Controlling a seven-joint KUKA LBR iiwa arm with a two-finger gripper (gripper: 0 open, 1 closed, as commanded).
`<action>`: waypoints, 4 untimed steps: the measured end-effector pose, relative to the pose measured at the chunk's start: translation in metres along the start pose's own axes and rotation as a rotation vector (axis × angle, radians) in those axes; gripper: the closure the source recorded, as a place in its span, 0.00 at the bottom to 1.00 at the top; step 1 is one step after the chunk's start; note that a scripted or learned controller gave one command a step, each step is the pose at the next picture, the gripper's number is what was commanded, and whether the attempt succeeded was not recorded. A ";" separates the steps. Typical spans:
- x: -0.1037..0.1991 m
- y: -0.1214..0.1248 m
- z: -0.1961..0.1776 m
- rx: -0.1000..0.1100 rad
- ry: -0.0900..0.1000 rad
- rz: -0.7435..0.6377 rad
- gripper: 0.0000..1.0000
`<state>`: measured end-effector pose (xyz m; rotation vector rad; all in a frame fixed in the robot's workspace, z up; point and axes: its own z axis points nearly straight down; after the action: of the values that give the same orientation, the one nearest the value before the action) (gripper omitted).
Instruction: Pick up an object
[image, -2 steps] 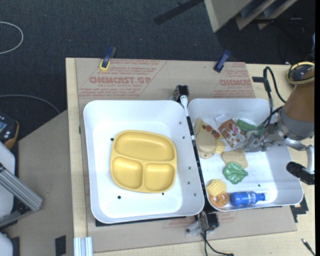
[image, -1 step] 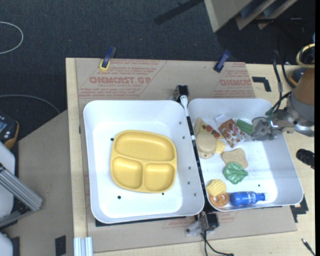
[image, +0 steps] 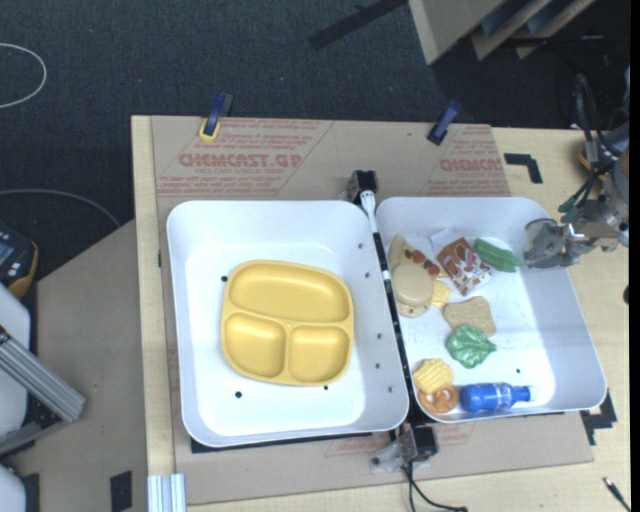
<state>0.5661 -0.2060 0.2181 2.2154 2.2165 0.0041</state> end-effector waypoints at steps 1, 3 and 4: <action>0.000 0.001 -0.007 0.003 0.001 -0.001 1.00; 0.106 -0.020 0.008 0.011 0.007 -0.006 1.00; 0.155 -0.031 0.012 0.011 0.007 -0.005 1.00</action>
<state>0.5348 -0.0512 0.2055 2.2192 2.2308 -0.0002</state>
